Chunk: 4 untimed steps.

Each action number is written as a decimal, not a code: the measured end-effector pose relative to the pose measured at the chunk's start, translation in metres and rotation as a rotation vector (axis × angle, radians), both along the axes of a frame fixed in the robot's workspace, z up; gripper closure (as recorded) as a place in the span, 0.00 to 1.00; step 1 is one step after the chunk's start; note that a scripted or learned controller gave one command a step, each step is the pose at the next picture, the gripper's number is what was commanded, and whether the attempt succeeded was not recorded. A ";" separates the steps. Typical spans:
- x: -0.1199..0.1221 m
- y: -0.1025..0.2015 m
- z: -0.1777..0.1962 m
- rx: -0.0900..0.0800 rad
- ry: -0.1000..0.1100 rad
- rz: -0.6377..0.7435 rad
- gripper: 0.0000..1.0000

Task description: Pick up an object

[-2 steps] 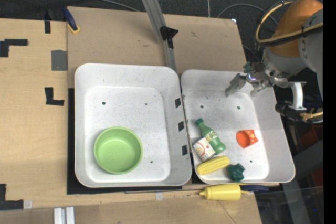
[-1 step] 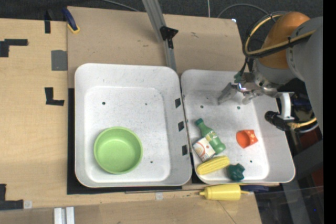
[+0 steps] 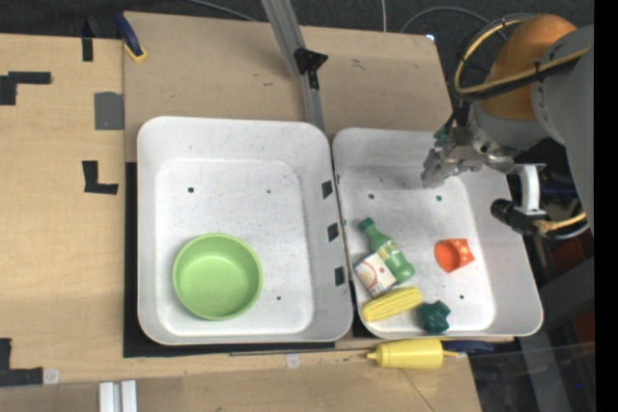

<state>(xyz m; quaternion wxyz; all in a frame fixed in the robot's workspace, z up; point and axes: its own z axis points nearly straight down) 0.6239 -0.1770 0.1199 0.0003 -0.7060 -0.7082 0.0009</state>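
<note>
- We see the arm (image 3: 550, 72) enter from the 3 o'clock side of the view, its orange band bulging above the wrist near the upper right corner.
- The wrist bends down and toward 9 o'clock, putting the gripper (image 3: 436, 171) over the upper part of the right bin (image 3: 512, 304), near that bin's far rim.
- We cannot tell how the jaws stand: the fingers blur into one grey mass, and we see nothing between them.
- The candidate objects all lie toward 6 o'clock from the gripper, well apart from it, in the near half of the right bin.
- An orange piece (image 3: 454, 254) sits closest, at about 5 o'clock from the gripper, alone on bare white floor.
- A green bottle (image 3: 384, 251) lies tilted at about 7 o'clock from the gripper, its neck pointing toward 11 o'clock.
- A small can (image 3: 374, 275) rests against the bottle's lower side, touching it.
- A yellow corn cob (image 3: 390, 304) lies just below the can, along the bin's near wall.
- A dark green piece (image 3: 434, 315) sits just beside the corn's 3 o'clock end.
- A yellow bottle (image 3: 409, 354) lies on its side outside the bin, on the bench at its near edge.
- In the left bin (image 3: 154, 150) a green bowl (image 3: 217, 276) stands upright at its 7 o'clock corner.
</note>
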 end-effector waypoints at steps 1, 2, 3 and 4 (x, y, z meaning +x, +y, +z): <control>0.004 -0.009 0.057 -0.001 -0.006 -0.002 1.00; 0.005 -0.008 0.096 0.000 -0.005 -0.001 1.00; -0.011 0.049 0.105 0.002 -0.001 0.003 1.00; -0.030 0.102 0.116 0.003 0.000 0.004 1.00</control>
